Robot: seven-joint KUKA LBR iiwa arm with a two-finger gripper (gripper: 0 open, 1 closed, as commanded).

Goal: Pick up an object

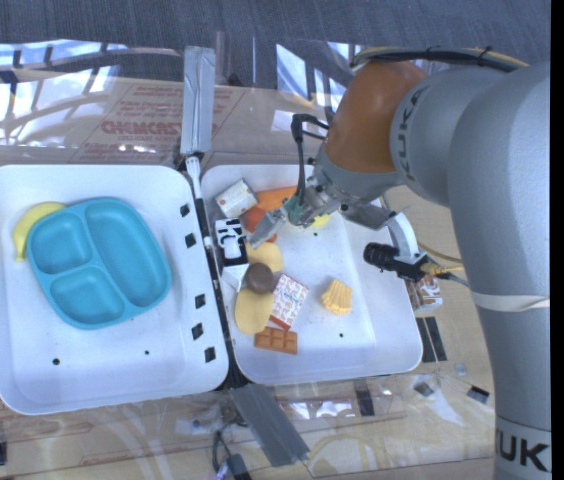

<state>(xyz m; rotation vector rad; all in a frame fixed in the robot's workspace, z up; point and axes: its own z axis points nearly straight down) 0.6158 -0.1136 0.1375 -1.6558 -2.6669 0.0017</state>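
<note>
My gripper [294,214] hangs low over the back of the right bin [394,320], at the end of the grey arm with its orange band [367,118]. It is right over an orange, carrot-like piece [274,199], partly covering it. A small white box [234,199] lies just left of it. In front of the gripper lie a pale yellow round piece [267,257], a brown ball [259,278], a yellow oval piece [250,312], a red and white packet [288,301], a yellow corn-like piece [337,296] and a brown waffle-like block [276,341].
The left bin [22,368] holds a blue divided plate [100,261] with a yellow banana [30,223] at its back left edge. A black and white card [229,238] sits by the divider between the bins. Cables run off the arm at the right.
</note>
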